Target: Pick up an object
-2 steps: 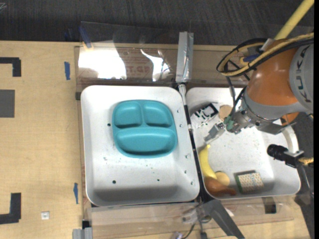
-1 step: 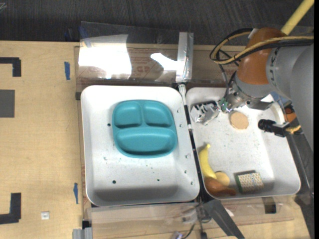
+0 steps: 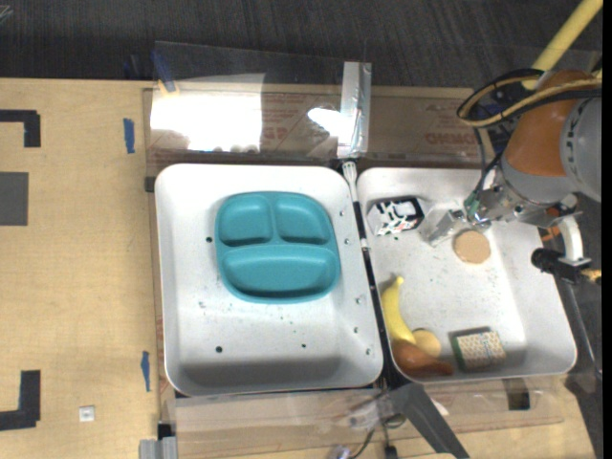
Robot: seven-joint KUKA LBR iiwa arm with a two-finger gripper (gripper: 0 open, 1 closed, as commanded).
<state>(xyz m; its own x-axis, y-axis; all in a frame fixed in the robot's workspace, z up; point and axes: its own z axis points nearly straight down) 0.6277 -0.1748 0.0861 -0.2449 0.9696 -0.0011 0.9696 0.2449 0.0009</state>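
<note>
Grey gripper (image 3: 442,226) over right bin (image 3: 545,352), beside tan disc (image 3: 471,247); blurred, finger state cannot be told; arm cropped at frame edge.

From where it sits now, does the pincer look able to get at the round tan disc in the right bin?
Probably yes: the pincer hangs beside the round tan disc, which lies alone on bare bin floor.

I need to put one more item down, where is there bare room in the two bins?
Left bin: bare floor in front of the teal divided plate. Right bin: a bare patch mid-floor, between the tan disc and the sponge. Crowded: its near-left corner with the banana, and the far side around the hand.
</note>
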